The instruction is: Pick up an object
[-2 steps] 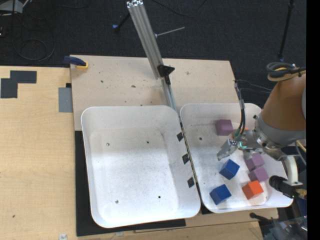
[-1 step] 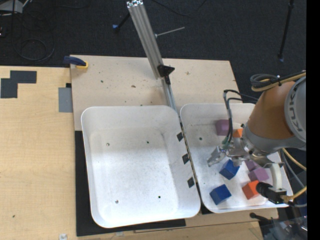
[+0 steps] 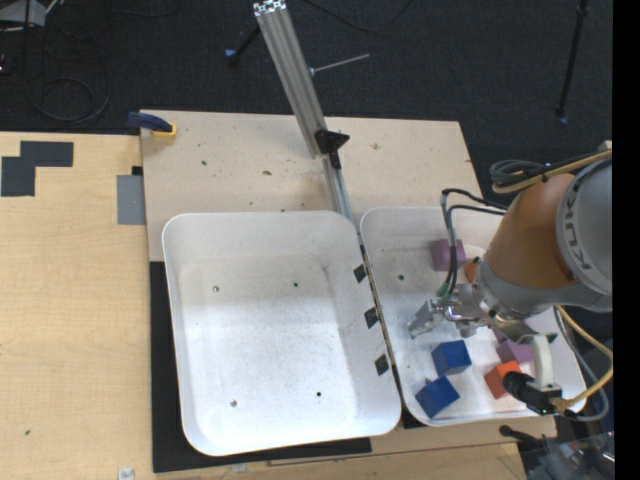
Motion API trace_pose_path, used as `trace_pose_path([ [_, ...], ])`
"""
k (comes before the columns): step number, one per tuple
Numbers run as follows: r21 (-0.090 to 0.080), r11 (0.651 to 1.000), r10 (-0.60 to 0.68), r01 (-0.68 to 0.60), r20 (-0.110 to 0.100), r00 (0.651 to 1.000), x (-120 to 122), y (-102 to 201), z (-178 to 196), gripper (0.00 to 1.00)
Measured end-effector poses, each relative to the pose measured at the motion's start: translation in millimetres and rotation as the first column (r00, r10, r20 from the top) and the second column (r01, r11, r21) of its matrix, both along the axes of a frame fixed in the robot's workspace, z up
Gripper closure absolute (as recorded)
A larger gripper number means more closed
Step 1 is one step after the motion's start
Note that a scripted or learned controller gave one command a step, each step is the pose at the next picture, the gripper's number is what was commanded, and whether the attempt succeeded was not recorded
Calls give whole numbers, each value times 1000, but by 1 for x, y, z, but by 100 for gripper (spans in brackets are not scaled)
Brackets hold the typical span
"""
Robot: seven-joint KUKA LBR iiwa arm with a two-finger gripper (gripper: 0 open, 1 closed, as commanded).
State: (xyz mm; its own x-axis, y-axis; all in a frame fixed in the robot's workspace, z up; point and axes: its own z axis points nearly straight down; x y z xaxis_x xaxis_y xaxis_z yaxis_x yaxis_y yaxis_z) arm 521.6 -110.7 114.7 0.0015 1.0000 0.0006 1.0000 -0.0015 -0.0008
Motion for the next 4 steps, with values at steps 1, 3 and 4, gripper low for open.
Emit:
trace_pose_path([
  [1, 1, 1000, -12, 12, -4, 1000, -1, -1, 7, 100],
  [3, -1, 1000, 2, -2, 3, 1000, 13, -7, 98, 100],
  [4, -2, 1000, 3, -3, 5, 1000, 18, -9, 160, 100],
])
